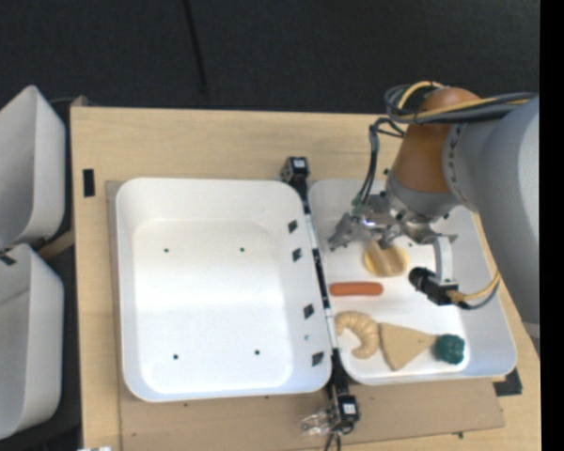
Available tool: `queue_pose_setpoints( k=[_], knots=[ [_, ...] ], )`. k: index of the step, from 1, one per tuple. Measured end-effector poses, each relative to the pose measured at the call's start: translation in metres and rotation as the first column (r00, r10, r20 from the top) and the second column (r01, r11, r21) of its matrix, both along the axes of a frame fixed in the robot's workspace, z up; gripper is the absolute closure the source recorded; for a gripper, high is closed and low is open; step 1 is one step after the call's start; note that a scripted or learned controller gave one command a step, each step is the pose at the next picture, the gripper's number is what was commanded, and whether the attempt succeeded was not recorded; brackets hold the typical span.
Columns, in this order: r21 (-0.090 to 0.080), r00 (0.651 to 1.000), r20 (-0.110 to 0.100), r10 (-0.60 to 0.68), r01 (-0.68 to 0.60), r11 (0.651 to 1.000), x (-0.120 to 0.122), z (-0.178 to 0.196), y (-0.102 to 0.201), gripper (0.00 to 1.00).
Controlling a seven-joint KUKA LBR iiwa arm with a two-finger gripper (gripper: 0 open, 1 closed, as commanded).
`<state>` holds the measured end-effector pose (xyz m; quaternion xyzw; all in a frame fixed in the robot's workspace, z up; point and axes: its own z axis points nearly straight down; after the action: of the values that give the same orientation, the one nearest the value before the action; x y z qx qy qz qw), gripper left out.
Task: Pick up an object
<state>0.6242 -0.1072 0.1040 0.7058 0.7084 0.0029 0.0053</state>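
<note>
Just under pincer [387, 236]: bread slice [383, 257]

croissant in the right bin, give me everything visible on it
The croissant is a small, pale tan, curved piece with a ridged, segmented surface, likely toy food. It lies flat near the right bin's front left corner, below the orange sausage. Its right side sits against the tan wedge. The gripper is apart from it.

— Right bin [489, 346], contents?
— Orange sausage-shaped piece [357, 289], pale croissant [357, 333], tan wedge [406, 344], small green object [449, 349], all along the near side.
— The arm?
— Gripper [385, 244] is low in that bin, directly over a yellowish lump [383, 259].
— Left bin [132, 252]?
— White, beside it, rims touching.
</note>
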Motion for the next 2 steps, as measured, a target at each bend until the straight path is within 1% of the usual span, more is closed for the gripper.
queue_pose_setpoints(
  k=[1, 2],
  knots=[
    [0.001, 1.000, 0.002, 0.001, -0.001, 1.000, 0.055, 0.142, 0.024, 0.00],
    [0.004, 1.000, -0.014, 0.003, -0.003, 1.000, 0.030, 0.095, 0.103, 0.00]
  ],
)
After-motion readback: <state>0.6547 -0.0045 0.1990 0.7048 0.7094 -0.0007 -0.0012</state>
